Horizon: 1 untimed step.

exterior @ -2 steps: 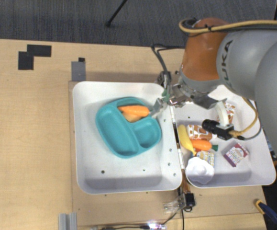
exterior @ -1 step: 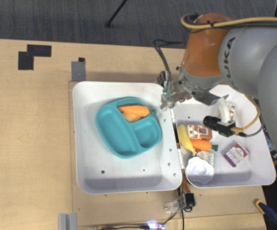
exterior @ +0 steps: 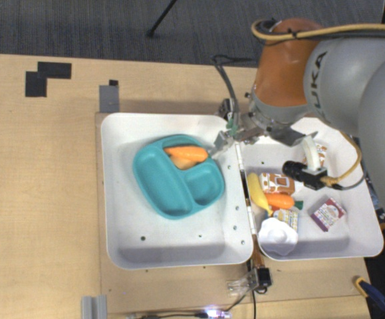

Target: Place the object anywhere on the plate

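We see the grey KUKA arm with its orange wrist band [exterior: 292, 52] reaching in above the two shallow white plastic bins, and we take the teal, three-compartment plastic plate [exterior: 177, 176] as our landmark. That plate sits in the left white bin [exterior: 122, 198]; the right white bin [exterior: 352, 241] lies just beside it, on the far side from the plate.

The two-finger gripper [exterior: 224, 138] hangs at the plate's upper right corner, just beside the orange carrot-shaped toy [exterior: 186, 155], which lies in the plate's upper compartment. Whether the fingers are apart or together we cannot tell; they are thin and blurred against the bin wall.

In our judgement the object is on the plate, so the risks now belong to the retreat. If a fingertip is touching the carrot, pulling back could drag it over the low rim into the bin. A low exit could also clip the plate's edge and shift or tip it.

By our count: one arm, two bins, one plate, one carrot on it. In the right bin, beyond the plate's right side, we count one yellow banana toy [exterior: 256, 193], one second orange carrot toy [exterior: 280, 201], one white cup [exterior: 278, 235], one purple packet [exterior: 328, 214] and about two printed cartons.
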### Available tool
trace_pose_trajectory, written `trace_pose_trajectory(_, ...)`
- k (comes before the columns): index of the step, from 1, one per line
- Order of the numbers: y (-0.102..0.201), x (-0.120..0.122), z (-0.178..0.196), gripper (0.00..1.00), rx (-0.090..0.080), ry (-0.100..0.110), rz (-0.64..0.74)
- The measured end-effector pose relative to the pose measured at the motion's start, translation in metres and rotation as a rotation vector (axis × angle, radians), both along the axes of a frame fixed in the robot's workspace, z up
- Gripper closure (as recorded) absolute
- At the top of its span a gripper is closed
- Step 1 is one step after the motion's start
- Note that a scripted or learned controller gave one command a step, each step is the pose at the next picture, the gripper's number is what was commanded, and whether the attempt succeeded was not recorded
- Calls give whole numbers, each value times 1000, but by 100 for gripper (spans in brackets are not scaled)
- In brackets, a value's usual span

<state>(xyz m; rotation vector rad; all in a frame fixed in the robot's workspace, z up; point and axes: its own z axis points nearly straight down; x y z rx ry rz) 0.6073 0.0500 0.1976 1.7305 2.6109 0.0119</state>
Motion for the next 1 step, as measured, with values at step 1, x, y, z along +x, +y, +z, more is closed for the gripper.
trace_pose_trajectory(1,1,2,12,100,1,-7,3)
